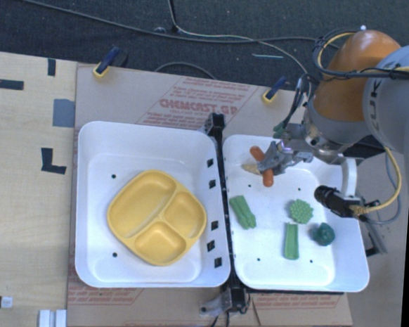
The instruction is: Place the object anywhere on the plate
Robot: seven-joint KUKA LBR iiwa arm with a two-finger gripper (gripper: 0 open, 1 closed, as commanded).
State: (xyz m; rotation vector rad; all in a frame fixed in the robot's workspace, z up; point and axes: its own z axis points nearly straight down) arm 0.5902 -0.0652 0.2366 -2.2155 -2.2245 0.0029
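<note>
hand (275, 162) over slim orange carrot (263, 165), grip unclear; glossy yellow sectioned plate (157, 217) well apart.

Yellow three-compartment plate (156, 217): smooth plastic, soft sheen.
Two shallow white bins (90, 185): smooth, lightly glossy plastic.
Brown sheet under the bins (188, 105): matt cardboard, red print.
Pale benchtop (18, 201): matt, wood-look.
Orange band on the arm (353, 65): glossy, smooth.
</note>
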